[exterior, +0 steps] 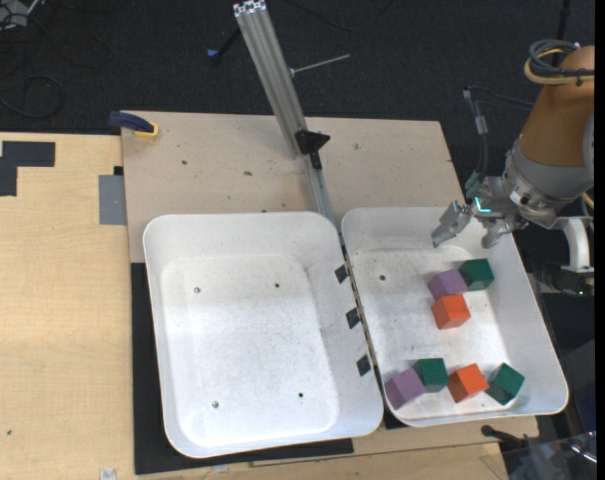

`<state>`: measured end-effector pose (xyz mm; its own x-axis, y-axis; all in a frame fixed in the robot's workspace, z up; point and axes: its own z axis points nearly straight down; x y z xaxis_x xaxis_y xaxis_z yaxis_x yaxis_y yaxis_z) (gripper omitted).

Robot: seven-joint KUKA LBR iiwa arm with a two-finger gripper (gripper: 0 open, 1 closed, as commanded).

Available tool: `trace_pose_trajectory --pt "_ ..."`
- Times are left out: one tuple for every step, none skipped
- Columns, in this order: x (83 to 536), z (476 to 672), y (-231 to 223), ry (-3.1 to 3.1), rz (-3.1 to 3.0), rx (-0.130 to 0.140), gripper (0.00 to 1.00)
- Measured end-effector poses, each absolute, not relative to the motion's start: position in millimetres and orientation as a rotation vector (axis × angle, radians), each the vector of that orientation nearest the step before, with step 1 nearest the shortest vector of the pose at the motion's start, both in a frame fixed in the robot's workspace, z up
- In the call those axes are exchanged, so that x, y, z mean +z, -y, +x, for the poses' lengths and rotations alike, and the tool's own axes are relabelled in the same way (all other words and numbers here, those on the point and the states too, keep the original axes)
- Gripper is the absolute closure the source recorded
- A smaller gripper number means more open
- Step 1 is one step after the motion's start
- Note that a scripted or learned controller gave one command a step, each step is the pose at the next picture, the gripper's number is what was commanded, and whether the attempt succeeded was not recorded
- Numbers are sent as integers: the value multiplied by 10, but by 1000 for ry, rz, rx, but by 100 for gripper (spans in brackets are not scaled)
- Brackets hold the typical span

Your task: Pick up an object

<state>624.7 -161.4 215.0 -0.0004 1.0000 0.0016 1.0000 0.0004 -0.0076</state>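
Several small blocks lie in the right bin (397, 238). A green block (476, 273), a purple block (447, 285) and an orange block (451, 311) cluster in its middle right. Along its near edge sit a purple block (405, 385), a green block (432, 372), an orange block (468, 381) and a green block (505, 382). My gripper (473, 230) hangs open over the far right part of this bin, just beyond the upper green block, with nothing between its fingers.
The left bin (172, 268) stands beside the right one, joined by black clips along the shared wall (350, 316). A slanted aluminium post (278, 78) rises behind the bins. A blue-yellow clamp (134, 123) sits at the bench's far left corner.
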Motion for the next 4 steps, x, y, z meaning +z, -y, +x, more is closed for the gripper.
trace_pose_trajectory --pt "2174 6256 1613 2222 -2217 4 0" --pt "1736 6256 1589 2218 -2216 7 0" --pt "1128 6311 1620 2217 -2215 9 0" --pt "900 6312 1616 2220 -2220 4 0"
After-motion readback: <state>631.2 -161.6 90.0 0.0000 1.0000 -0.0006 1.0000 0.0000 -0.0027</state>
